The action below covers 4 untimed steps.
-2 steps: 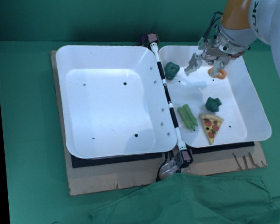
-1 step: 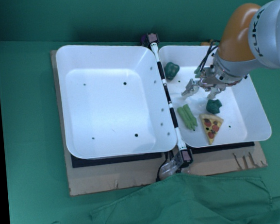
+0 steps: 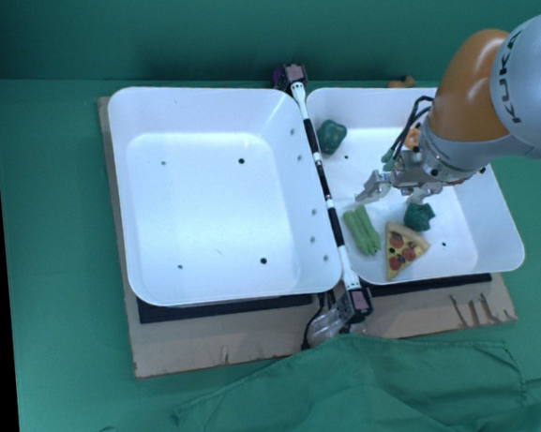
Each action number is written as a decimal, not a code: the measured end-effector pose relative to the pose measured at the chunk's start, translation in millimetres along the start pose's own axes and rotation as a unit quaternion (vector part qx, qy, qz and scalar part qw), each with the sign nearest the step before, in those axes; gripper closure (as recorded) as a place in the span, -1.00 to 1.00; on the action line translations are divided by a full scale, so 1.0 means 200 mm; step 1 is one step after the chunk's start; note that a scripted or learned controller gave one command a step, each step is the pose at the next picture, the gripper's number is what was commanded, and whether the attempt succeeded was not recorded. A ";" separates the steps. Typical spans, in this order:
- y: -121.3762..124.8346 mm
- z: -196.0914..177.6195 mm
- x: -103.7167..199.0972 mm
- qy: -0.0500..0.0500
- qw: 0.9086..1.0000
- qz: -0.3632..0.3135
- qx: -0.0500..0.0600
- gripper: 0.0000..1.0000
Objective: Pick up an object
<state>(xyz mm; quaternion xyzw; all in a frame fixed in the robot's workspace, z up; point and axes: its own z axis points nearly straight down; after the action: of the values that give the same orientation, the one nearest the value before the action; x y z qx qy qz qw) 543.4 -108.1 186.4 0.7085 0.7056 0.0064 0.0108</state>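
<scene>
A grey KUKA arm with an orange band above its wrist [image 3: 471, 89] reaches in from the right over the right-hand shallow white plastic bin [image 3: 497, 228], its two-finger metal gripper [image 3: 392, 183] poised low above the bin floor; whether the fingers are spread or closed cannot be told from this slant, and nothing is visibly between them. Four candidates for picking lie in that bin: a pair of green toy bean pods [image 3: 362, 230] just below and left of the gripper, a triangular toy pizza slice with red toppings [image 3: 403, 249] near the front wall, a small dark-teal toy piece [image 3: 419, 215] just beside the wrist, and a dark green toy pepper [image 3: 330, 135] up by the dividing rail. The left-hand white bin [image 3: 140, 118] sits alongside, probably as the drop-off side (a guess from the layout). The gripper seems best placed for the bean pods or the teal piece, though no grasp is yet made
</scene>
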 end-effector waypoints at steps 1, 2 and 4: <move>-0.27 0.00 -0.23 0.000 1.000 0.002 0.002 -1.00; -0.26 0.00 -0.22 0.000 1.000 0.000 0.002 -1.00; -0.13 -0.10 -0.24 0.002 1.000 -0.001 0.009 1.00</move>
<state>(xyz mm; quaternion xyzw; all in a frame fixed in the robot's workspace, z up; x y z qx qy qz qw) 516.5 -155.0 206.5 0.7078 0.7064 0.0013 0.0035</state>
